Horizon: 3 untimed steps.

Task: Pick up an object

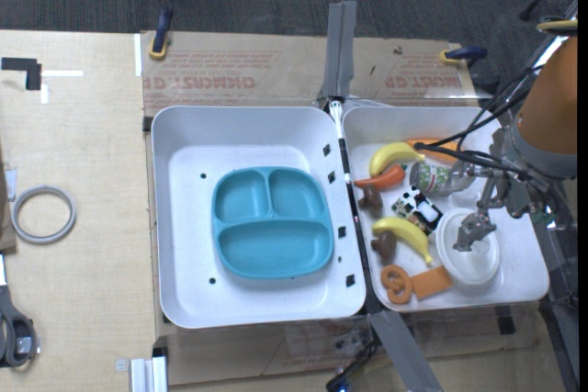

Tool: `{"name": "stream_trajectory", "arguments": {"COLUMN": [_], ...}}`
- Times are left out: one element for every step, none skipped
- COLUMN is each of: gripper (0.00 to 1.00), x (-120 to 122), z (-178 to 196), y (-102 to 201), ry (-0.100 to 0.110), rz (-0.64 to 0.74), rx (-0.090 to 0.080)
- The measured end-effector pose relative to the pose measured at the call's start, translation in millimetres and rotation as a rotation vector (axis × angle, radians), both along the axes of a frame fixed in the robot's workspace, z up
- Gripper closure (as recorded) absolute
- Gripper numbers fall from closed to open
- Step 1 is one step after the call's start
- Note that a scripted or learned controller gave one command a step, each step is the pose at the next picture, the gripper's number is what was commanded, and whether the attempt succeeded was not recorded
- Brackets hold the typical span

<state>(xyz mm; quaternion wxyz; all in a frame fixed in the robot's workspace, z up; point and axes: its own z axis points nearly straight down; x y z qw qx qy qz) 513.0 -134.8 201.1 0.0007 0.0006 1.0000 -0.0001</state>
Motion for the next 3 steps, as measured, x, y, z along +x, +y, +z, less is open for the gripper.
{"name": "stream_trajectory", "arguments": {"gripper": [0.0,0.0,0.0], "x": [56,95,43], "z": [-101,-108,-109], "y": [2,28,30], "ry": [-0.001,-0.002,0.0], "rz": [-0.095,-0.459,-0.501], "rx": [0.0,0.0,-0.001]}}
